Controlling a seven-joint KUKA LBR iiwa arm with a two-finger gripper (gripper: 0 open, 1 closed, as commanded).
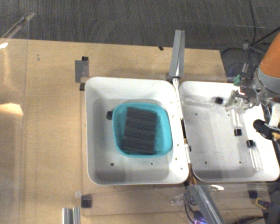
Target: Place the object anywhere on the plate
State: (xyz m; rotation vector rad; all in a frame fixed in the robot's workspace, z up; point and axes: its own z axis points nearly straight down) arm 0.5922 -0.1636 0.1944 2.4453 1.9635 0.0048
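A dark grey ridged block (140,129) lies flat in the middle of the turquoise plate (166,133), which sits in the left white bin (95,139). My gripper (244,138) hangs over the right bin (210,162), well to the right of the plate and the block. Its two clear fingers (237,124) with dark tips stand apart, open, with nothing between them. The orange-banded wrist (275,59) reaches in from the upper right.
A small dark knob (109,115) sits at the plate's left edge in the left bin. A raised divider (182,129) separates the two bins. A grey post (177,52) stands behind them. Cables (268,129) hang by the right bin's right wall.
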